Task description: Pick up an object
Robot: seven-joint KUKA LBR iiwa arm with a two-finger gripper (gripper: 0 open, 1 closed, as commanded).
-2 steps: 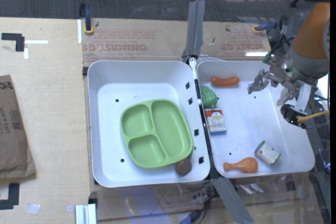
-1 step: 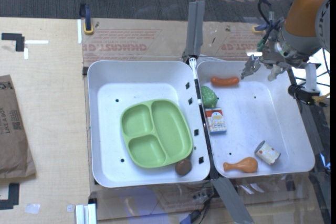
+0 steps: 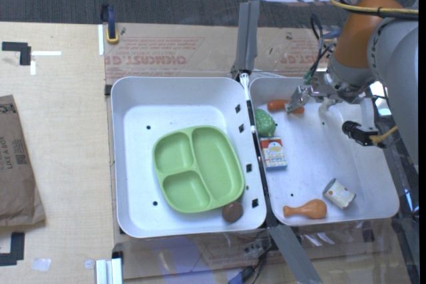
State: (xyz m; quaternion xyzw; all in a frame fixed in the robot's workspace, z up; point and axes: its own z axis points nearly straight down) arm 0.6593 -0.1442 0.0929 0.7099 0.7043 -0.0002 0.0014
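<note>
My gripper (image 3: 297, 102) hangs low in the back part of the right bin (image 3: 373, 169). It is right at the right end of a small orange carrot-like piece (image 3: 276, 105), and I cannot tell whether it touches it. Just left of it a green leafy item (image 3: 264, 122) lies against the bin's left wall. In front of that lies a small red and white box (image 3: 273, 152). An orange squash-shaped toy (image 3: 307, 210) and a small white box (image 3: 339, 194) rest near the bin's front edge.
The left bin (image 3: 133, 110) holds a green divided plate (image 3: 198, 168), with a brown rounded object (image 3: 232, 211) by the plate's front right corner. The arm with its orange band (image 3: 363, 30) and cables (image 3: 363, 133) overhangs the right bin's back right.
</note>
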